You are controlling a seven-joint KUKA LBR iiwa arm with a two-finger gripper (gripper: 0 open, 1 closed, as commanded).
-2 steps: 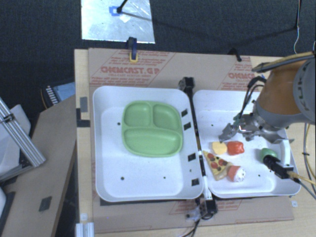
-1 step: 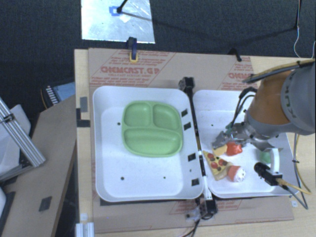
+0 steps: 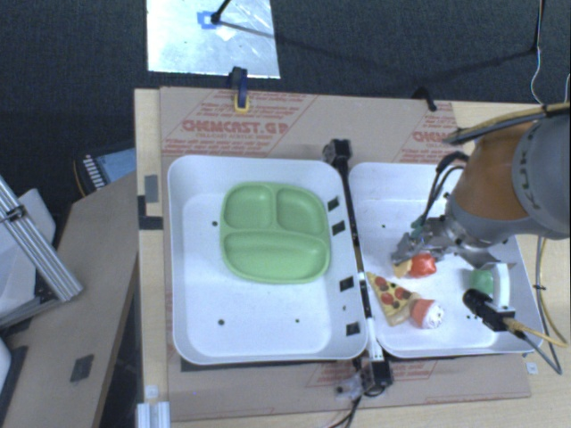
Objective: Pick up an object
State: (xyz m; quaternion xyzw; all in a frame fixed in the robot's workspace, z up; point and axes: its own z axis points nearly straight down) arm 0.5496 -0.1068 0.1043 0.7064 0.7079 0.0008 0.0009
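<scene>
Your gripper sits low in the middle of the right bin, and from this angle you cannot tell whether it is released or clenched, or whether it grips anything. Your arm comes in from the right edge, its orange band above the bin's far right corner, and the wrist bends down and to the left towards the bin floor. Reading from the left, you have two white bins side by side. The left bin carries one green plate with three compartments, lying flat near its centre. The right bin carries four small toys. One pizza slice lies close to the divider, at the near side. One red toy lies just below the gripper, at or against its tip. One red-and-white toy lies just beside the pizza slice, on its right. One green toy lies furthest right, apart from the others.
</scene>
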